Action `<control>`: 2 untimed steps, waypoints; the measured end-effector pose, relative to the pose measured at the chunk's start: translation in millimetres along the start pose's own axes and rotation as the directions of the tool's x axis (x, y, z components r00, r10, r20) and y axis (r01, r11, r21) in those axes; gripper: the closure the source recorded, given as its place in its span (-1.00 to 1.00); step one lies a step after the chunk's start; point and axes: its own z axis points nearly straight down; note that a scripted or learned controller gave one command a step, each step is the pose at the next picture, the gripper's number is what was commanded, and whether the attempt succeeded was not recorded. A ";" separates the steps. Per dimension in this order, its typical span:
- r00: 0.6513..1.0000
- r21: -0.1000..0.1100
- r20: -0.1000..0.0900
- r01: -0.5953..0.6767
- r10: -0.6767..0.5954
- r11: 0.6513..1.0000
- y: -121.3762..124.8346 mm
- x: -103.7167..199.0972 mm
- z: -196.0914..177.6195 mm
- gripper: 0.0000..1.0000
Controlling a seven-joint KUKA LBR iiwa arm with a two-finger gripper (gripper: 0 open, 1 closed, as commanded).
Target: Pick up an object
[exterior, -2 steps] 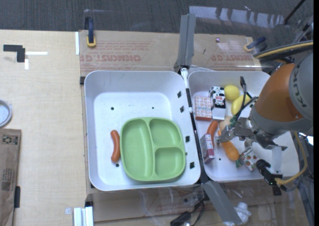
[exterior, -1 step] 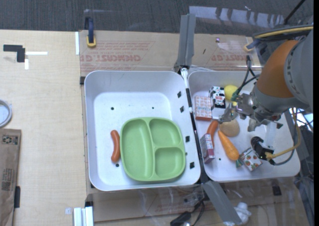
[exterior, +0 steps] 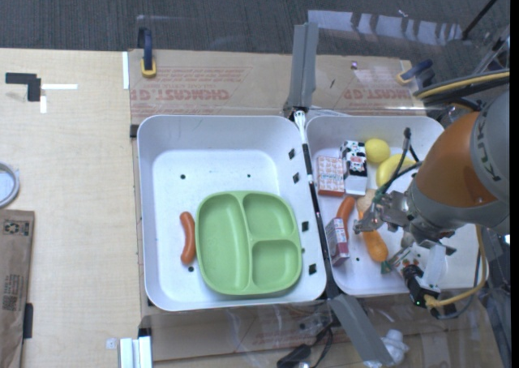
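Over the right bin (exterior: pixel 350 284) the gripper (exterior: pixel 381 224) hung low, its dark fingers spread around an orange carrot-like piece (exterior: pixel 374 245) that lay between and just below them — whether they pressed it I could not tell. That piece ran long-ways from upper left to lower right. Left of the jaws lay a red-orange stick (exterior: pixel 345 209) and a small red-labelled packet (exterior: pixel 337 240), its print too small to read. Above them sat a pink box (exterior: pixel 329 175), a black-and-white carton (exterior: pixel 353 159) and two yellow lemons (exterior: pixel 378 150). Well left, the left bin (exterior: pixel 162 196) held a green divided plate (exterior: pixel 247 242) and a sausage (exterior: pixel 188 238). Cardboard behind read CHEMCAST GP, upside down.
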 end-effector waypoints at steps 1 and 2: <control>1.000 0.012 0.000 -0.004 0.004 1.000 -2.0 -1.1 -6.9 1.00; 0.980 0.023 -0.001 0.200 -0.200 0.979 -23.0 47.4 -95.1 1.00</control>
